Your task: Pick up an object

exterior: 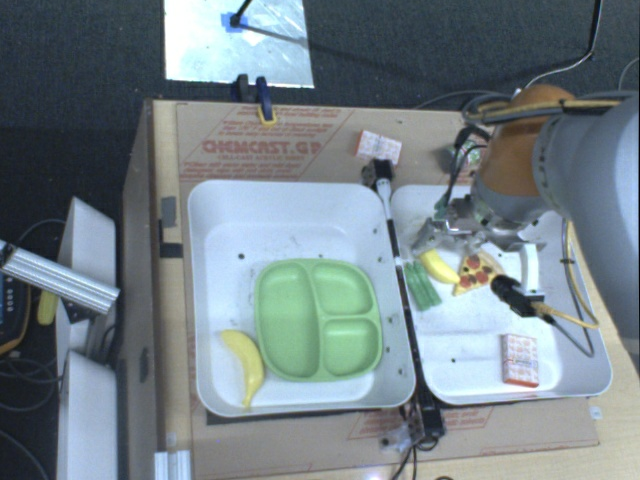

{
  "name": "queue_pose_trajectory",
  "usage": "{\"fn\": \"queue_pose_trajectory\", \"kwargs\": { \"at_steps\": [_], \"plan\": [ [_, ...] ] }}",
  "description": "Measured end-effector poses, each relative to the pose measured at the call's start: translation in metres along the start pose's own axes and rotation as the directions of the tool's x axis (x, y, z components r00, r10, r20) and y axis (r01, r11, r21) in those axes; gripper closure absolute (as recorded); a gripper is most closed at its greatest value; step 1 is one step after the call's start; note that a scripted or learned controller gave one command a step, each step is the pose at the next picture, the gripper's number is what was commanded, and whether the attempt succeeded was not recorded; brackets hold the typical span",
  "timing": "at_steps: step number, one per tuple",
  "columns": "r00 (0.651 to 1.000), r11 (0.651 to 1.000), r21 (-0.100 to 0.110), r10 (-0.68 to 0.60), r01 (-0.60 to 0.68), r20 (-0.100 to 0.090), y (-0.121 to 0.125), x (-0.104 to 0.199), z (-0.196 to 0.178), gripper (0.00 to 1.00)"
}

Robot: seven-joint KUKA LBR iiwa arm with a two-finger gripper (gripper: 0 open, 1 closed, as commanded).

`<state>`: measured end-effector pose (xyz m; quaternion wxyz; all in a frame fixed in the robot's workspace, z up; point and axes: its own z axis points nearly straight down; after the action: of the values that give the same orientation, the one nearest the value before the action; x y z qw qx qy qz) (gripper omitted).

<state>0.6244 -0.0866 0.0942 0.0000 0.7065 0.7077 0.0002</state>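
Smooth glossy plastic bins [300, 200], matt green plastic tray [318, 318], brown cardboard sheet [270, 140] beneath

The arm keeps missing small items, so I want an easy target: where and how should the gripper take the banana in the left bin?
Grip the banana across its thicker middle, coming straight down from above. It lies flat on the left bin's floor, curved, beside the green divided plate. Set the fingers across its narrow width, one toward the plate and one toward the bin wall; that clearance looks tight.
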Motion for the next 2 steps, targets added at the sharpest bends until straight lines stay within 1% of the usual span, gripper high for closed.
{"fn": "queue_pose_trajectory", "kwargs": {
  "at_steps": [1,2],
  "plan": [
    [1.0,1.0,-0.014,-0.002,0.002,0.003,-0.026,-0.011,0.005,0.0],
    [1.0,1.0,-0.005,0.001,-0.001,0.002,0.017,-0.054,-0.025,0.0]
  ]
}}
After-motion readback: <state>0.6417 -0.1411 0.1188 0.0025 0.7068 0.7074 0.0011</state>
